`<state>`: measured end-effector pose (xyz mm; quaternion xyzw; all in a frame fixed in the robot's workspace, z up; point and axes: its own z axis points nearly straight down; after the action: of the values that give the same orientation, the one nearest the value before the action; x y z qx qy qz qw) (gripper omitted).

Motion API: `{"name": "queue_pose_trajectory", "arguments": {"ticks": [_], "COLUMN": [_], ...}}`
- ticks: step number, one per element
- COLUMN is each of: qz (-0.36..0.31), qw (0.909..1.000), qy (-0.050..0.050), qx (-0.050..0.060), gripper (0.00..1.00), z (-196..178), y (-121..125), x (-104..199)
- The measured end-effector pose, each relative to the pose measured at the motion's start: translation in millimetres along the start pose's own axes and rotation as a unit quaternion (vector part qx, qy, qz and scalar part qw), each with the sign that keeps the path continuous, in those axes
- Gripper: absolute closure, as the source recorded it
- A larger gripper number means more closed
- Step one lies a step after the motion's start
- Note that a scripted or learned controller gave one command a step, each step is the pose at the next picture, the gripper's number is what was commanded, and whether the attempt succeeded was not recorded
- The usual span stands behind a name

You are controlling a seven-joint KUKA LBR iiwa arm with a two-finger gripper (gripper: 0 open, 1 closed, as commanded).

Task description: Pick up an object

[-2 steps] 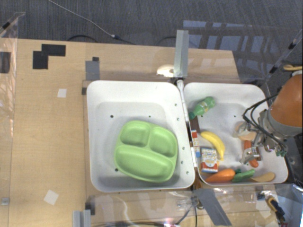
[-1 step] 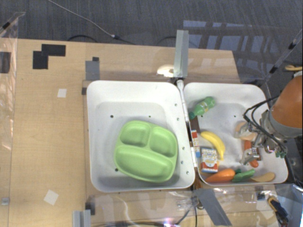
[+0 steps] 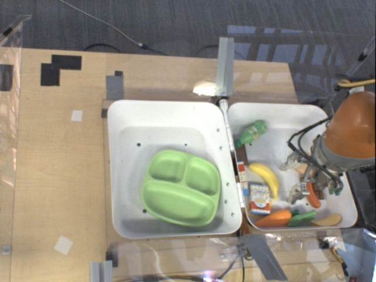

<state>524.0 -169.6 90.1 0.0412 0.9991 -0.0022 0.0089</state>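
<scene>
White right bin (image 3: 276, 119): yellow curved banana (image 3: 265, 178) (unpeeled); pincer (image 3: 306, 188) grip unclear.

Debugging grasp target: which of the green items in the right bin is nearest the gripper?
The green pepper-like piece at the bin's front edge, beside the carrot. It lies just below the gripper; the green bottle sits far off, by the divider.

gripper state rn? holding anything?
End effector: low in the right bin, among the toy food next to the banana. Open or shut cannot be told from this view; no object visibly between it.
</scene>
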Motion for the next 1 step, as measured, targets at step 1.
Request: {"name": "queue_pose_trajectory", "arguments": {"ticks": [1], "qz": [-0.003], "qw": [1.0], "qy": [-0.005], "qx": [0.0], "gripper": [1.0], "z": [-10.6], "y": [1.5], "x": [-4.2]}}
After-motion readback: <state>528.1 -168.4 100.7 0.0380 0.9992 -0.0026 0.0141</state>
